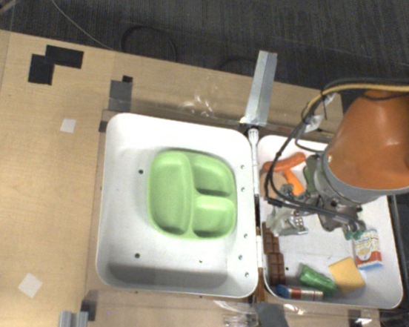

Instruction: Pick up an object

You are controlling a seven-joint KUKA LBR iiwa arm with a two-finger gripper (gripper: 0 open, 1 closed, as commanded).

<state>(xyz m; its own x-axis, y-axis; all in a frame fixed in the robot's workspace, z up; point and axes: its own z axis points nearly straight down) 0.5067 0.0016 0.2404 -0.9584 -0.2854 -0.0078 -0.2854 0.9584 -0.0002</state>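
The arm's orange band (381, 141) hangs over the right bin (390, 284), hiding much of its back half. My gripper (292, 222) points down at the bin's left-middle floor, beside an orange carrot-shaped piece (287, 168). In front of it lie a brown chocolate bar (275, 254), a green piece (316, 277), a yellow wedge (347, 274) and a red-and-blue marker (298, 292). A red-and-white carton (367, 248) lies to the gripper's right. I see nothing held in the gripper.
The left bin (115, 248) holds a green divided plate (191, 193). A metal post (261, 88) stands behind the wall between the bins. Black cables (283, 165) loop from the wrist over the right bin's left side.
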